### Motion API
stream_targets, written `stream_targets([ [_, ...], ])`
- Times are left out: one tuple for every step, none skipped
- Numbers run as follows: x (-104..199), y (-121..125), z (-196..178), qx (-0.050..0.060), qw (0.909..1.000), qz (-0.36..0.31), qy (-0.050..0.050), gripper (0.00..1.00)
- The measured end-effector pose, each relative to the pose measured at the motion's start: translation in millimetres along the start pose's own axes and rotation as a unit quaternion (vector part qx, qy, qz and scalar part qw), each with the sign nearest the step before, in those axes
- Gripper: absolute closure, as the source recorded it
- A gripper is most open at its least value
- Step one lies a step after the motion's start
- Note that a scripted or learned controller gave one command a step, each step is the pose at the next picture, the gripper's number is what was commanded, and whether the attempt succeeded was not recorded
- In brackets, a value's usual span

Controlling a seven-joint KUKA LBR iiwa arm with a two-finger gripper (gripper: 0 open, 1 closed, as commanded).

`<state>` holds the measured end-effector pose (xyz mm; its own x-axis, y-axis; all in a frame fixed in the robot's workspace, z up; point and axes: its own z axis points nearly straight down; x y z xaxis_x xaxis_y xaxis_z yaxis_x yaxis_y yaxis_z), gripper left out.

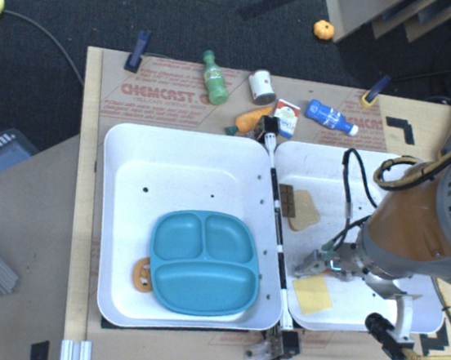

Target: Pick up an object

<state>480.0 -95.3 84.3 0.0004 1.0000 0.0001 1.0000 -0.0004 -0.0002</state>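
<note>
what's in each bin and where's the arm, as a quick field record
left bin: blue tray, pretzel at its left edge
right bin: yellow slice, tan piece, brown bar by the divider
gripper: low over the right bin, just above the yellow slice; grasp not visible
behind bins: green bottle, blue bottle, can

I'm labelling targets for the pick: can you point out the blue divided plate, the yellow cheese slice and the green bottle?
blue divided plate point(205, 261): camera view, on the ridge between its compartments.
yellow cheese slice point(312, 294): camera view, middle of its flat face.
green bottle point(215, 81): camera view, middle of its body.
</note>
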Motion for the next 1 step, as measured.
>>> stream_targets([
  [-15.1,52.8,-0.4,-0.001,1.0000,0.000,0.000,0.00],
])
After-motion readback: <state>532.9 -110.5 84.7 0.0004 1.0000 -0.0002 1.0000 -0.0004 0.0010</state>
